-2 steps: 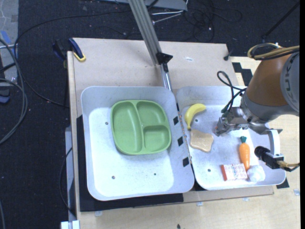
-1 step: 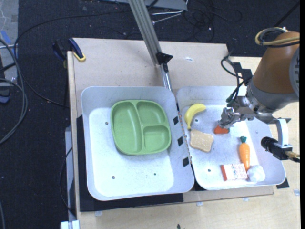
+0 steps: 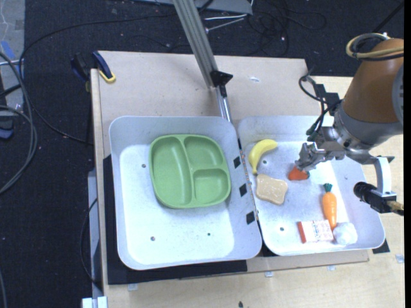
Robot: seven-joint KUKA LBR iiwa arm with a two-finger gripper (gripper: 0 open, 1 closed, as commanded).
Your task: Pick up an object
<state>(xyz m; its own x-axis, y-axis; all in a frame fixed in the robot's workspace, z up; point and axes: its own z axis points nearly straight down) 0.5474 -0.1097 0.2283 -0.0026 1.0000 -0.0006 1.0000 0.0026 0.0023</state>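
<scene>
My gripper (image 3: 307, 159) hangs over the right bin (image 3: 366, 233), its tip just above a small red object (image 3: 298, 174). A yellow banana (image 3: 261, 152) lies at the bin's upper left. A slice of bread (image 3: 271, 189) sits below it. An orange carrot with a green top (image 3: 329, 206) lies to the right of the bread. A red and white box (image 3: 314, 231) and a clear plastic piece (image 3: 345, 234) rest near the bin's front edge. The arm's grey and orange body (image 3: 376, 101) hides the bin's far right corner.
The left bin (image 3: 128, 204) holds a green divided plate (image 3: 190, 170). A metal pole (image 3: 196, 34) slants up from between the bins. Black clips (image 3: 247, 188) line the seam between the two bins. Cables lie on the dark floor around the bench.
</scene>
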